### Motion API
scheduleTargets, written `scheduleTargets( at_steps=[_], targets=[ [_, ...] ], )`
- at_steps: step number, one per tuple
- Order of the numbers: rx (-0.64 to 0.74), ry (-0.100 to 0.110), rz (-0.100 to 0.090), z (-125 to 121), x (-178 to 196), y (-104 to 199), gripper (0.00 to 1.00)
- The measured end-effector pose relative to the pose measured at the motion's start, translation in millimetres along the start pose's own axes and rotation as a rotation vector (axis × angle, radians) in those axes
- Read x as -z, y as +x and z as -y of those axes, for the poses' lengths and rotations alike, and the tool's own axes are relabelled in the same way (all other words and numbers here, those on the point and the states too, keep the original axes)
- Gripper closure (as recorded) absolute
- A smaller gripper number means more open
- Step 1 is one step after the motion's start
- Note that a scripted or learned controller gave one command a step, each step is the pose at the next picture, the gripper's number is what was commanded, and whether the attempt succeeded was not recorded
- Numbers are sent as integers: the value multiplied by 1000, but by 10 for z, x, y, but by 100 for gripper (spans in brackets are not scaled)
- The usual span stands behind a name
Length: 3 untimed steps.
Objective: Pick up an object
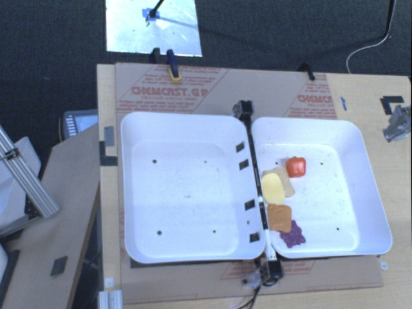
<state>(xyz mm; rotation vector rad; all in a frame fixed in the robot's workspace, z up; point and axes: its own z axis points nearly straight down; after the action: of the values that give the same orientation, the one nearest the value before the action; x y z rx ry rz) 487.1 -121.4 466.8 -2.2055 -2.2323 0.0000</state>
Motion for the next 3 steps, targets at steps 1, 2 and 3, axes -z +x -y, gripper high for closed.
scheduleTargets(
  at_steps=[1,2,3],
  targets=[
    [-16,-13,9,-13,727,-860,100],
    [-4,5,-1,9,-560,-277,100],
    [-12,-19,9,14,761,-594,100]
  ],
)
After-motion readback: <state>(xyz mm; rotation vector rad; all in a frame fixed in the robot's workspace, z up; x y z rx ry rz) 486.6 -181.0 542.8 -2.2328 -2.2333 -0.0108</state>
